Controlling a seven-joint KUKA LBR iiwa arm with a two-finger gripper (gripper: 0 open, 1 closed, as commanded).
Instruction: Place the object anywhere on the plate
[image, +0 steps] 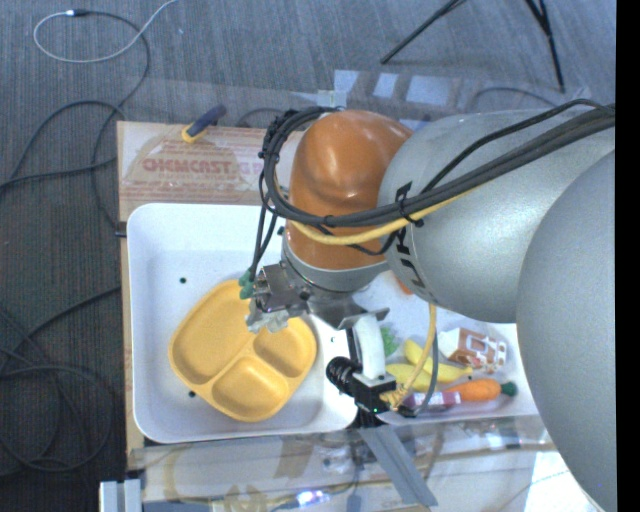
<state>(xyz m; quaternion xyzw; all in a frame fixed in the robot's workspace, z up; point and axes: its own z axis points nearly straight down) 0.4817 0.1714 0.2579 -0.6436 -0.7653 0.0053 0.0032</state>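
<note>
Over the left bin (150, 240), at the tip of the grey arm (500, 200) below the orange band (340, 170): end effector (268, 305). Hangs low over the upper right rim of the yellow plate (215, 350), near the meeting of the plate's ridges. Cannot tell whether spread or pressed together, being hidden from above by the wrist. Cannot tell either whether pinching anything, or whether touching the plate or merely close above it.

Counting next. One yellow plate, split into three compartments, lying flat in the left bin, nearer the lower right corner than the upper left. Two white bins side by side, the right bin (450, 330) largely covered by the arm.

Within the right bin, well apart from the plate:
- one orange carrot (480, 390), lying lengthwise near the lower rim
- one small green piece (510, 388), just beside the carrot's right end
- one reddish-purple piece (452, 399), at the carrot's left end
- yellow pieces (430, 372), just above, number unclear
- one white-and-orange packet (478, 350), higher up

Cannot single out the object meant for the plate among these.

Beyond the left bin's upper edge, one cardboard sheet (190, 165) with red print, and on it one blue-and-yellow tool (205, 122). All around, grey carpet (60, 120).
</note>
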